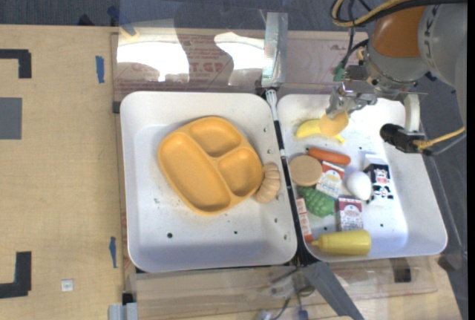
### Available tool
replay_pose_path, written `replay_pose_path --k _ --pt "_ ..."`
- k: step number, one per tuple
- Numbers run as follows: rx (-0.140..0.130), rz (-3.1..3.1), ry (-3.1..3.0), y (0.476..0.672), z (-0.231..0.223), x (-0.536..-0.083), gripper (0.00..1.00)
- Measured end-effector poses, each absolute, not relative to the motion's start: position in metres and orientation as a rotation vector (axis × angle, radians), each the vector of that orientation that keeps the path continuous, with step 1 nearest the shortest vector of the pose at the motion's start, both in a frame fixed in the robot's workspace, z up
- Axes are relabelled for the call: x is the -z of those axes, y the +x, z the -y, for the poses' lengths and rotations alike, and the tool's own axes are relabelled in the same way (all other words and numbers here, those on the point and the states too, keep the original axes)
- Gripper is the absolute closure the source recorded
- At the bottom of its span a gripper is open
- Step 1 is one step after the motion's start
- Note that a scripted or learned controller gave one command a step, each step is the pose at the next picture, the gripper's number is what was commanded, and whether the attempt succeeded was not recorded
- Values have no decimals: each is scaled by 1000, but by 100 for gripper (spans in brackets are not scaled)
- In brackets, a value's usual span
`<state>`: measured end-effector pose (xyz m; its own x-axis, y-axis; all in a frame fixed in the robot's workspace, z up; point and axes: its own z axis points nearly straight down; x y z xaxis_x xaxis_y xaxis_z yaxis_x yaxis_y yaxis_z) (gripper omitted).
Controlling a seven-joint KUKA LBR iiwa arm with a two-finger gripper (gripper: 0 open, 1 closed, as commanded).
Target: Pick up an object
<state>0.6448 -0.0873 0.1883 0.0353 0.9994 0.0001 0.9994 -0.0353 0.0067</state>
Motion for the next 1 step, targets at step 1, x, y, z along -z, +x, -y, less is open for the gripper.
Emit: replay_pose_path --k 1 --pt "2 -2081 2359 638 37 -184 100"
